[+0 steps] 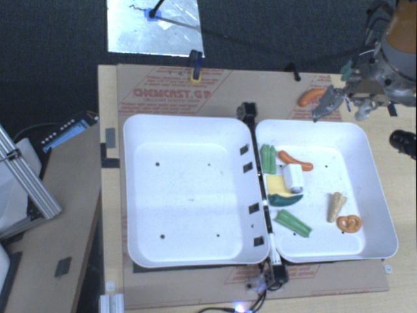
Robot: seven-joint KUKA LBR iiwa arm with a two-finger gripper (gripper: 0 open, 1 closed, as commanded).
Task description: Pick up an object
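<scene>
A brown bench (176, 87) bears two bins; the right bin (371, 175) holds toy food. The gripper (342, 105) hangs spread and unladen above its far rim.

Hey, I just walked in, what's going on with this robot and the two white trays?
The arm's gripper hangs above the bench behind the right bin, with nothing visibly held. That bin holds small toy foods: a green bean pod, an orange carrot, a white cylinder, a pretzel and a cone. An orange piece lies outside on the bench. No pick has happened yet.
</scene>
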